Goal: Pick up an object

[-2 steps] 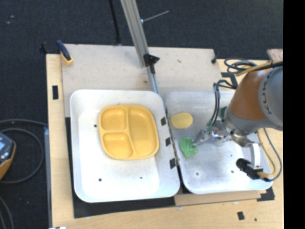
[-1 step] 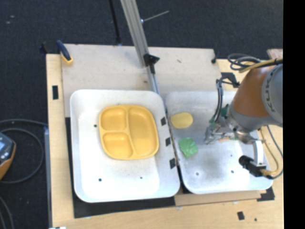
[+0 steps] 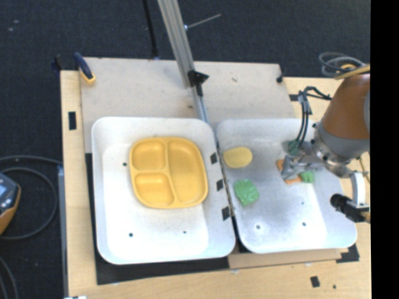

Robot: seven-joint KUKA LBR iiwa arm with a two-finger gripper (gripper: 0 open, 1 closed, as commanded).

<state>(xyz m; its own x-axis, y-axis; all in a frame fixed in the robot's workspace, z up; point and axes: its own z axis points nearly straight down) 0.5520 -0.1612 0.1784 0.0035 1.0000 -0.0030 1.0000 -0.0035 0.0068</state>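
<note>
A small orange and green object [image 3: 298, 177] lies in the right bin [image 3: 274, 229], its long axis roughly level across the view, green end toward the right. It sits directly under the gripper [image 3: 297, 167], by the fingertips. The pale yellow disc [image 3: 237, 157] and green lump [image 3: 246, 192] lie left of it. Whether the jaws are spread or pinching cannot be told.

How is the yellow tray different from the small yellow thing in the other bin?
The yellow tray is large, squarish and split into three compartments; the small yellow piece is a plain rounded lump. The tray sits mid left bin; the piece lies near the right bin's left edge, above a green item. Both are yellow.
</note>
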